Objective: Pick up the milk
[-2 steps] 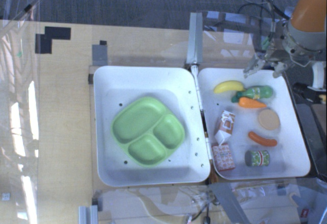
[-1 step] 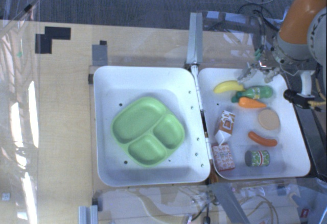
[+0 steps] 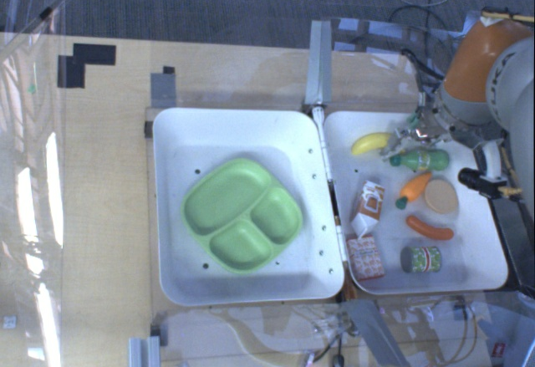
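The milk is a small brown and white carton. It lies on its side near the left wall of the right bin. My gripper hangs at the back of that bin, just over the green bottle and beside the banana. It is well up and to the right of the milk, apart from it. The grey arm with its orange band comes in from the upper right.
Around the milk lie a carrot, a round beige item, a sausage, a small can and a reddish box. The left bin holds a green divided plate.
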Controlling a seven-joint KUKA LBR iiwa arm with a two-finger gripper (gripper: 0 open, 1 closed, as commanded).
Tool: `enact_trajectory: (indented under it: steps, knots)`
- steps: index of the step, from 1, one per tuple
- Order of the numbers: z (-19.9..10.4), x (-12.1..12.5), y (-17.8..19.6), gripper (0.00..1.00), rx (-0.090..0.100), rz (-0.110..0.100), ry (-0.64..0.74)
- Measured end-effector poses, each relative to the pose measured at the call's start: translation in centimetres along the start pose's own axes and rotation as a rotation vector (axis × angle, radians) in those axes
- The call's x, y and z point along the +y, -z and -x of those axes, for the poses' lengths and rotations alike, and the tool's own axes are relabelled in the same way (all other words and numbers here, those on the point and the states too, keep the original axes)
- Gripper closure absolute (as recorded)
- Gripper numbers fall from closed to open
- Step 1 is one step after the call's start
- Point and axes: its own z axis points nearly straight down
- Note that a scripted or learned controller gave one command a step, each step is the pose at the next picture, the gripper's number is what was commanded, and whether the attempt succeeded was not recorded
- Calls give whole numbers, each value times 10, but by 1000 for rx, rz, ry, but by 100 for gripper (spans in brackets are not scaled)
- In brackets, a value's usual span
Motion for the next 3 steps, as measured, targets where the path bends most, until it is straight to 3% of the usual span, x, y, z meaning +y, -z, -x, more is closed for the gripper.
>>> enact_trajectory:
  steps: [1, 2, 3]
  knots:
    - [1, 1, 96, 0, -5, 8, 176]
    - [-69, -22, 68, 0, -1, 3, 136]
    - [-104, -84, 3, 0, -5, 12, 213]
